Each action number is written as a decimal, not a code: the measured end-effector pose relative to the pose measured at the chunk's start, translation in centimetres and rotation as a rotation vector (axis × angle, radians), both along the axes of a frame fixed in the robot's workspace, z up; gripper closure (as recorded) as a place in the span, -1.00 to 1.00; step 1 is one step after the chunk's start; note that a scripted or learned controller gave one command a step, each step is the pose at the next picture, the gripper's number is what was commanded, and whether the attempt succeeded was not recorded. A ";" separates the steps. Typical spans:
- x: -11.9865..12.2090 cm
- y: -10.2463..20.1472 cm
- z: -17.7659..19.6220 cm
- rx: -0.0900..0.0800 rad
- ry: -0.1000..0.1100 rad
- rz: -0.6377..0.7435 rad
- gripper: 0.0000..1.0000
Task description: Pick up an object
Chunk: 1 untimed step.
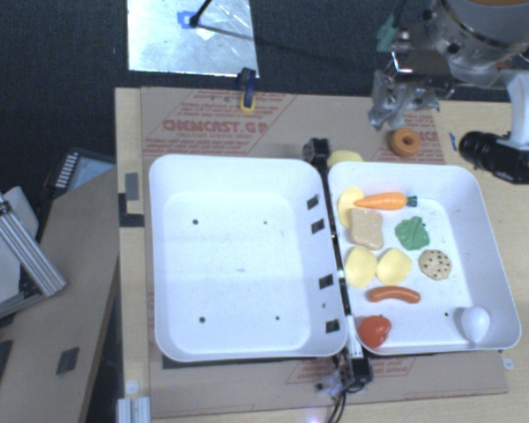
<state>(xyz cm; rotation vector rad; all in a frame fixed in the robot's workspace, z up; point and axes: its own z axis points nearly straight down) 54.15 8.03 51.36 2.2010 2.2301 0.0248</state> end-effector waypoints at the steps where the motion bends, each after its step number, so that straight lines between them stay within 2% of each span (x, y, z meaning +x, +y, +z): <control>1: 0.6 4.4 2.3 -0.003 0.011 -0.004 1.00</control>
